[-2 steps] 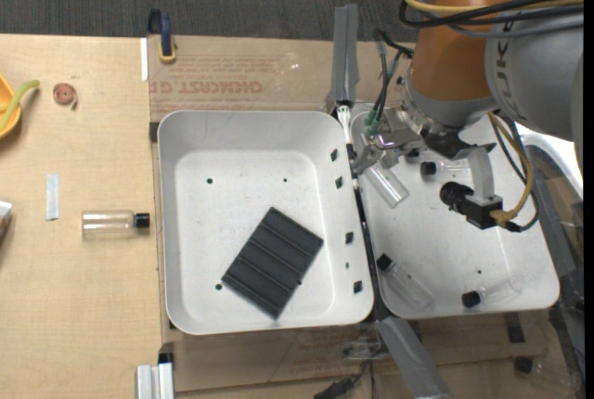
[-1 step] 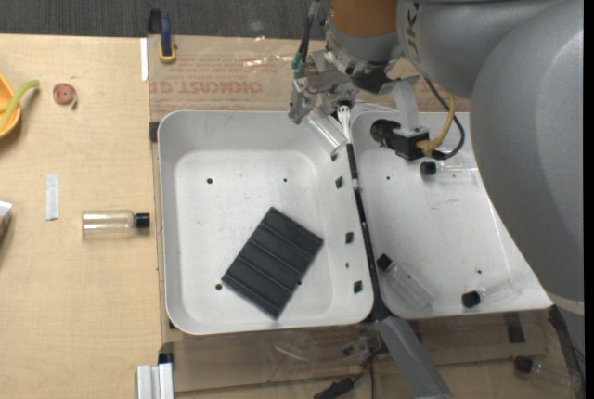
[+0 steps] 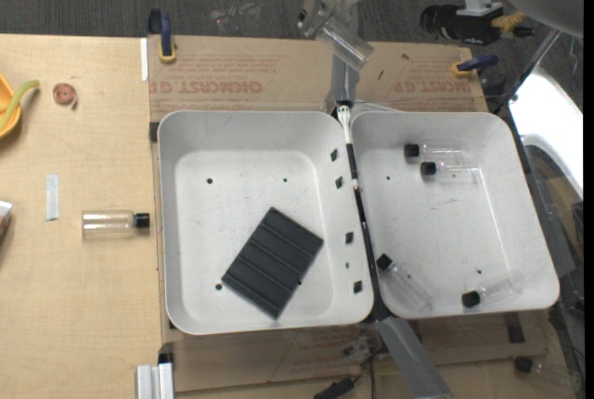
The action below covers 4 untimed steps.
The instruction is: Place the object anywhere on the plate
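Note:
A black ridged rectangular plate (image 3: 274,260) lies tilted in the left white bin (image 3: 186,137), near its front. Several clear bottles with black caps lie in the right white bin (image 3: 520,202): two at the back (image 3: 444,153) (image 3: 455,173), one at the front left (image 3: 406,284) and one at the front right (image 3: 492,293). My gripper (image 3: 327,6) hangs high above the back edge of the bench, over the seam between the two bins and well away from the bottles and the plate. Nothing is seen held in it.
Outside the bins, a clear bottle (image 3: 109,221) lies on the wooden table at the left, with an orange bowl (image 3: 6,106) and a small red disc (image 3: 63,94) farther back. Clamps (image 3: 163,37) (image 3: 471,65) hold the cardboard sheet behind the bins.

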Each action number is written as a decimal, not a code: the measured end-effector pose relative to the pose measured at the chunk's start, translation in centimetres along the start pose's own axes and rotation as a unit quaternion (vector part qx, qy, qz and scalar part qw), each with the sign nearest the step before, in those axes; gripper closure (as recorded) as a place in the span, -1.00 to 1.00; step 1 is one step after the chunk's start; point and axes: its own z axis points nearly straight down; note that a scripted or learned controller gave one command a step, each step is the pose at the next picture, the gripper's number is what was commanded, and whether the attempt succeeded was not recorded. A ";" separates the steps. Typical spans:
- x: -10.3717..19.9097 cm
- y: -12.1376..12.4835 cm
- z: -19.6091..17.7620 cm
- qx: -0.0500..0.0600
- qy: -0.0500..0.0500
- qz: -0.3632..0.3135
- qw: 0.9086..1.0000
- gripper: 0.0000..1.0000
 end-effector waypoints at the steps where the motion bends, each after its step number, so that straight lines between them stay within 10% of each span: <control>1: 6.9 3.3 27.8 0.000 0.001 -0.062 0.998 1.00; 2: 1.3 0.7 13.8 -0.001 0.000 -0.017 1.000 1.00; 3: 7.9 -0.5 19.8 0.001 0.001 -0.059 0.998 1.00; 4: 11.5 -6.8 20.9 0.001 0.001 -0.063 0.998 1.00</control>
